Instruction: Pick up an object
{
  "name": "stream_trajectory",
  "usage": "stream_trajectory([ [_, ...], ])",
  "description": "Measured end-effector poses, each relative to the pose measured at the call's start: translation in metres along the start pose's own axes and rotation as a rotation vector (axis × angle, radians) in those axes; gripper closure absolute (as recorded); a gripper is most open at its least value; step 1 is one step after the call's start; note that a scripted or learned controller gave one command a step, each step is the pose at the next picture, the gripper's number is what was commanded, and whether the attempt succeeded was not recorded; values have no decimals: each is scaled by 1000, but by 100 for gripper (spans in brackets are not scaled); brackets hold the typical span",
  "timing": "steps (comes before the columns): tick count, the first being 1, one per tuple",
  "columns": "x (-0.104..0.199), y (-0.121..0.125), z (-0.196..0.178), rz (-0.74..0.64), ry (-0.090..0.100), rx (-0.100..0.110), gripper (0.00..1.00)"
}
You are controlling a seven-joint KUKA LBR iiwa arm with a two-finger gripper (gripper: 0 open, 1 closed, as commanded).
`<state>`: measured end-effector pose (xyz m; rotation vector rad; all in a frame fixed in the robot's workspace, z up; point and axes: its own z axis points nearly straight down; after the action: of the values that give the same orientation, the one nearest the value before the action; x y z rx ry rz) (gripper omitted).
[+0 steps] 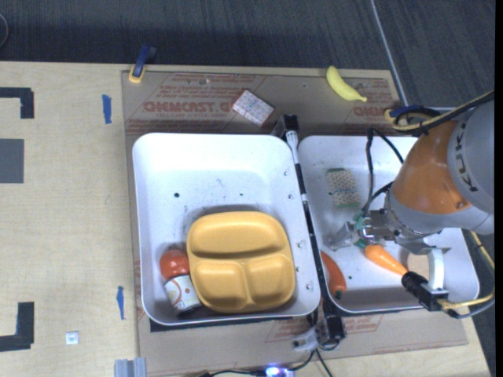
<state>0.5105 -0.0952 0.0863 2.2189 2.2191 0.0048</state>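
My gripper (360,231) is low in the right bin (339,298), under the orange wrist. An orange carrot (384,259) lies just to its lower right, close to the fingers. A green-patterned packet (342,185) lies farther back in that bin. An orange-red item (332,273) rests against the bin's left wall. In the left bin (157,157) a yellow divided tray (240,258) lies face down, with a small orange and white can (178,283) at its left.
A wooden block (419,266) lies by the carrot under the arm. On the cardboard behind the bins lie a yellow banana (344,85), a small patterned box (251,107) and a blue-yellow clamp (141,63). Black clips join the bins.
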Motion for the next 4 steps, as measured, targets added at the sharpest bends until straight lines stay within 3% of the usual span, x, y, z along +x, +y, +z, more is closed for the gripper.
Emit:
stream_trajectory([
  [1, 0, 1, -10, 1, 0, -3, 100],
  [2, 0, 1, -10, 1, 0, -3, 0],
  [3, -1, -29, 0, 0, -1, -2, 0],
  [4, -1, -28, -10, 0, -1, -6, 100],
])
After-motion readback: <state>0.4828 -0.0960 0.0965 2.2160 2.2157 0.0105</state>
